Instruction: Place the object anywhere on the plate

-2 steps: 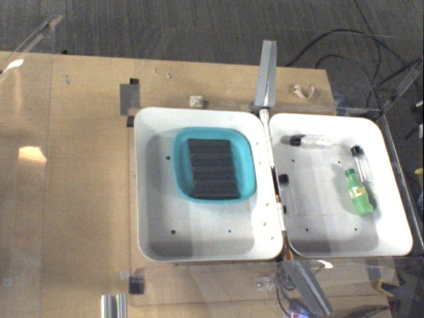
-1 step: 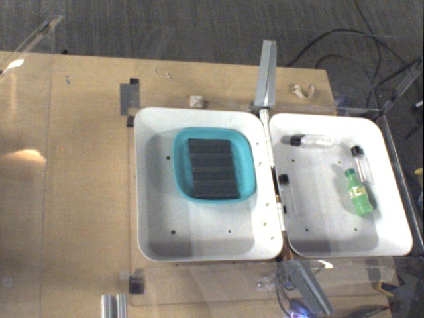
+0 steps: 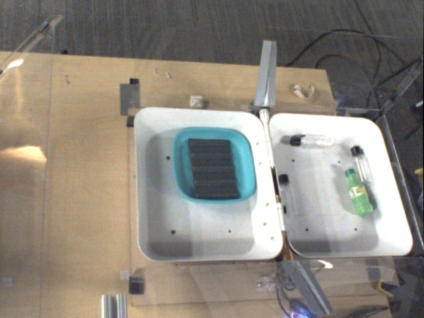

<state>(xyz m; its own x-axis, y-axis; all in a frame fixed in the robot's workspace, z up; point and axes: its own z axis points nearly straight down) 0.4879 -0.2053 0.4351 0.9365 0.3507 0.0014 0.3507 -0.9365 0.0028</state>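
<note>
A: Where's the plate (image 3: 214,165)?

B: In the left bin (image 3: 154,197), toward its far half. It's teal, squarish with rounded corners, lying flat.

A: Anything on it?

B: A dark grey ribbed block (image 3: 213,169) lies flat across the plate's middle, long side running near to far, covering most of its floor.

A: And across from the plate?

B: In the right bin (image 3: 318,230) a green bottle (image 3: 358,192) lies on its side, well apart from the plate. Just beyond it lies a clear tube (image 3: 360,161) with a black cap, and another clear tube (image 3: 310,140) lies crosswise at the far side.
</note>
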